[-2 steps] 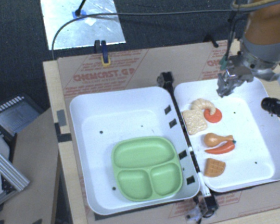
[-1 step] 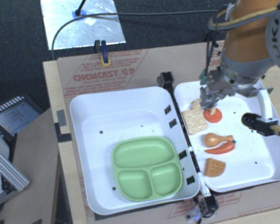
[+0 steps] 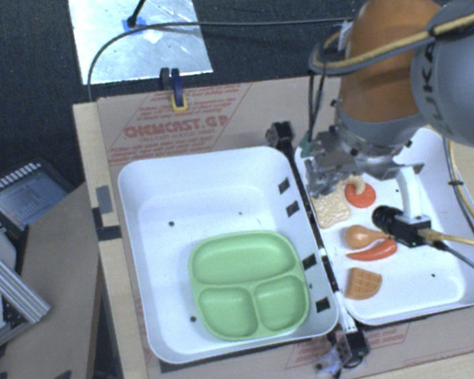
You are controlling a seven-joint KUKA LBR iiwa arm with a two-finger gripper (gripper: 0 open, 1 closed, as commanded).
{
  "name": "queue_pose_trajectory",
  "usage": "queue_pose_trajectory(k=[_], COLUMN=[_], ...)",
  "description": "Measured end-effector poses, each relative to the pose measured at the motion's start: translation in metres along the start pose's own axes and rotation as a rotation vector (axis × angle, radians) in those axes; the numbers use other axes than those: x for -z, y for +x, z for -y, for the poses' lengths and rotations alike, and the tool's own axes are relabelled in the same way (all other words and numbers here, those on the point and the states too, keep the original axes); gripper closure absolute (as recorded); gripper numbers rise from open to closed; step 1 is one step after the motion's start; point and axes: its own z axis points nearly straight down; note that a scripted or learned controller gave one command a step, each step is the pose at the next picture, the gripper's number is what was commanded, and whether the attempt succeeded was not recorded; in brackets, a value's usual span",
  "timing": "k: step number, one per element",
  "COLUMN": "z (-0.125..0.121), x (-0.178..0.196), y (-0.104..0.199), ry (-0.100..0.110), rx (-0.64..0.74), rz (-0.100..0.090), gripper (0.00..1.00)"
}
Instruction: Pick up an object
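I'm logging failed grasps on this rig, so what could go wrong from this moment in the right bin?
1. The toy foods lie packed together: the cracker, the mushroom and the chicken leg sit close, so the gripper may nudge neighbours instead of grasping one.
2. The gripper hangs near the divider between the bins, which it might clip.
3. The cable trailing across the right bin could snag.

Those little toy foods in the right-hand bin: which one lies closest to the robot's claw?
The pale cracker-like piece, lying right below the gripper by the bin's left wall. The orange waffle piece lies farthest, near the front; the red pepper sits between them.
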Motion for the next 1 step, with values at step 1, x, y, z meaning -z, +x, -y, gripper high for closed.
queue_pose_trajectory(k=[1], z=[0.0188], x=[-0.0191], y=[0.0543], ry=[0.002], rx=[0.0], rz=[0.0], gripper=[1.0])
